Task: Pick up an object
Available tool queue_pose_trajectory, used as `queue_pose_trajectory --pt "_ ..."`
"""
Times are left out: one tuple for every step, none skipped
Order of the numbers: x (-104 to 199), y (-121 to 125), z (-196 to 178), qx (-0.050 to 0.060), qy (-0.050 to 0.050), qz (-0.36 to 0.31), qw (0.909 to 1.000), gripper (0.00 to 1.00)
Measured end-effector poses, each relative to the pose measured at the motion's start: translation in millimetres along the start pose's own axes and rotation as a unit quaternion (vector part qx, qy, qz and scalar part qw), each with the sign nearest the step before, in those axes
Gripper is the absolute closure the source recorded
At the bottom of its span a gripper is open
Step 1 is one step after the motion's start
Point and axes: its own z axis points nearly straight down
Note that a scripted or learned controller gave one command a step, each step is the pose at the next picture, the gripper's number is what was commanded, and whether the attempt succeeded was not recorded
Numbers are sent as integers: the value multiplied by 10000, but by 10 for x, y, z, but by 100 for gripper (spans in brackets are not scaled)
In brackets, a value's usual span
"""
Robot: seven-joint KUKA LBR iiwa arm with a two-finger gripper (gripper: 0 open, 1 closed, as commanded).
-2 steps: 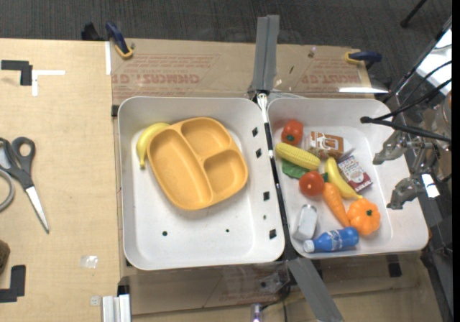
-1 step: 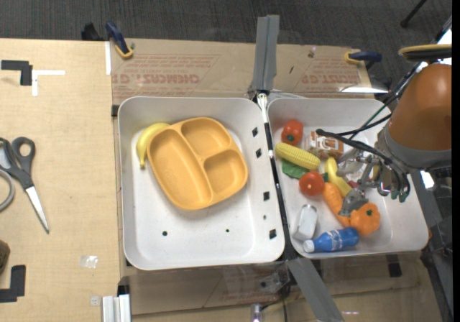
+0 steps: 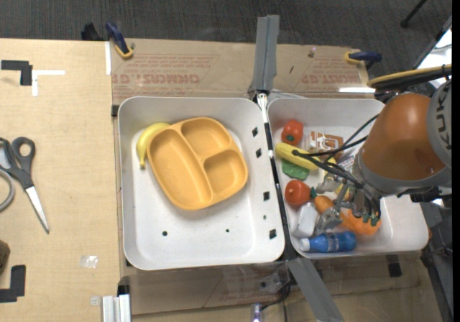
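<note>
So the gripper [image 3: 343, 207] is parked low over the right bin's [image 3: 402, 238] toy pile, probably since that's where pickable stuff is crowded, grip state can't be told.

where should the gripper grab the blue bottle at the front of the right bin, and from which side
Grip the blue bottle across the middle of its body, coming straight down from above. It lies on its side along the front wall of the right bin, so the round body offers two opposite sides. The wall crowds its near side and an orange toy sits just behind, so finger room looks tight. The gripper hangs close above.
</note>
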Motion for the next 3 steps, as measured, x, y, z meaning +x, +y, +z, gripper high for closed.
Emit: queue_pose_trajectory --pt "8 4 -79 7 27 -20 10000 100" --pt "136 59 -98 7 65 -405 9992 100" --pt "81 67 -138 2 -37 -407 9992 0"
